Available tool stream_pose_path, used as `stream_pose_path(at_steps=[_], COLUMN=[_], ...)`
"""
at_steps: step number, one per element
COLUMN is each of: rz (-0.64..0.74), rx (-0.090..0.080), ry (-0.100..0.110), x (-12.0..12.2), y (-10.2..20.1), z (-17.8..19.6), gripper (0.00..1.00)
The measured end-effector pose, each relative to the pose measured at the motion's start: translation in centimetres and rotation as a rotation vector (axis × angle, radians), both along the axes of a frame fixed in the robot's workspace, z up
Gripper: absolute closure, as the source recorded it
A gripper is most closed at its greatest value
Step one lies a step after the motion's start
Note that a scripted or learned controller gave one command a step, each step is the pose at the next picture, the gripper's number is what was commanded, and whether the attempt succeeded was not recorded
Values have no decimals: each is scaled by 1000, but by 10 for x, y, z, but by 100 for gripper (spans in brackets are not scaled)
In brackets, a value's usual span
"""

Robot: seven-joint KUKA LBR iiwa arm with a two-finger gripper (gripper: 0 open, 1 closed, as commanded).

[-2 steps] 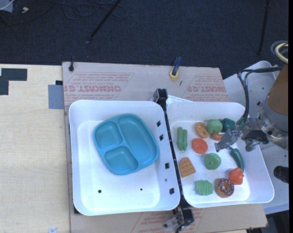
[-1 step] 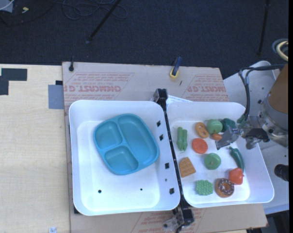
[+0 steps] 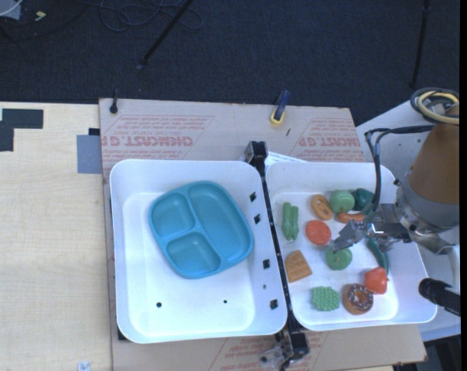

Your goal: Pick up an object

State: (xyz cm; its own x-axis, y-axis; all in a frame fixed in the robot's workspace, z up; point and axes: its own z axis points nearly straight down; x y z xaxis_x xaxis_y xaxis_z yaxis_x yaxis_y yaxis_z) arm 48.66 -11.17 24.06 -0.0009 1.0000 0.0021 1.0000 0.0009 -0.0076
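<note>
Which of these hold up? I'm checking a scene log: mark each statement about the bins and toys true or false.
1. The blue divided plate lies in the left bin. True.
2. The toy foods lie in the left bin. False: they lie in the right bin.
3. The end effector is over the right bin. True.
4. The doughnut sits on the blue plate. False: it lies near the right bin's front edge.
5. The long green vegetable lies near the right bin's left side. True.
</note>
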Motion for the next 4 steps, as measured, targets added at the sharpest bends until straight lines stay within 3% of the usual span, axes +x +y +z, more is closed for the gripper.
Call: stream_pose_path(at_steps=[2,3,4], rz=[-1,-1,-10], rx=[1,0,0], ry=[3,-2,-3], x=[-9,-9,-9], y=[7,9,6], z=[-128,-155,-143], gripper=[0,0,100])
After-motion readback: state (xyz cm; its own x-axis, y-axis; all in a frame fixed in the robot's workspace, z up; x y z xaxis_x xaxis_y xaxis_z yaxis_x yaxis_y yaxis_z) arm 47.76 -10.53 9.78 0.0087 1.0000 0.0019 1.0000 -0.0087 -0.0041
